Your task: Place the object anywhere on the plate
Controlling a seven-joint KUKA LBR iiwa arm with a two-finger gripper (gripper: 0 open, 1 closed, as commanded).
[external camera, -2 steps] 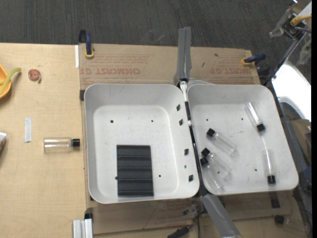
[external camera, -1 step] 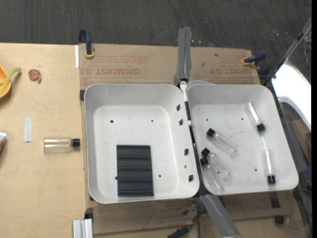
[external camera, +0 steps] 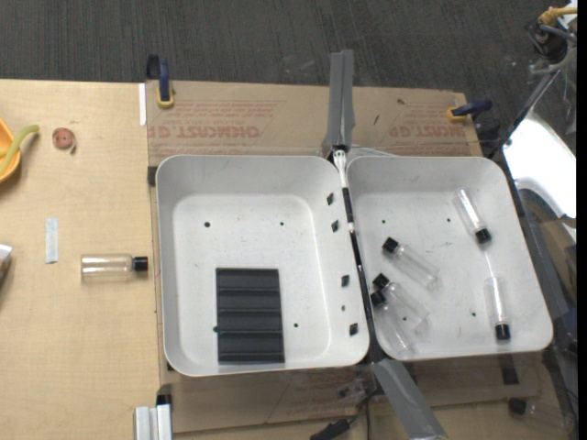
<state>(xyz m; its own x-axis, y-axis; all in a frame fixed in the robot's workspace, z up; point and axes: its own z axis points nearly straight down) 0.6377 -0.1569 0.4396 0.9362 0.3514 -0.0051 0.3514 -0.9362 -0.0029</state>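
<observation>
Right now I see the black ribbed plate (external camera: 248, 315) lying flat on the floor of the left bin (external camera: 166, 246), toward the near wall and a little left of centre. Its top is bare, so by my reading nothing has been delivered yet.

The candidates for "the object" are all in the right bin (external camera: 519, 211), as clear vials with black caps lying on their sides. One vial (external camera: 470, 213) lies far and right, its cap pointing toward me. A second vial (external camera: 411, 260) lies aslant near the middle. A third vial (external camera: 495, 302) lies along the right wall, cap at the near end. A fourth vial (external camera: 394, 298) sits close to the left wall, and there may be another clear one just near it, though the glare makes that hard to settle. They look tipped in loose, each at its own angle, which I take to be a deliberately scattered pick supply.

I judge the middle vial the easiest target, being well apart from the walls. The one by the left wall looks awkward, and round glass may roll when nudged.

Both bins rest on a cardboard sheet (external camera: 220, 117) clamped at its far edge, presumably to keep them from sliding. Off to the left, on the tabletop (external camera: 83, 356), lies a spare vial (external camera: 108, 265), well outside either bin.
</observation>
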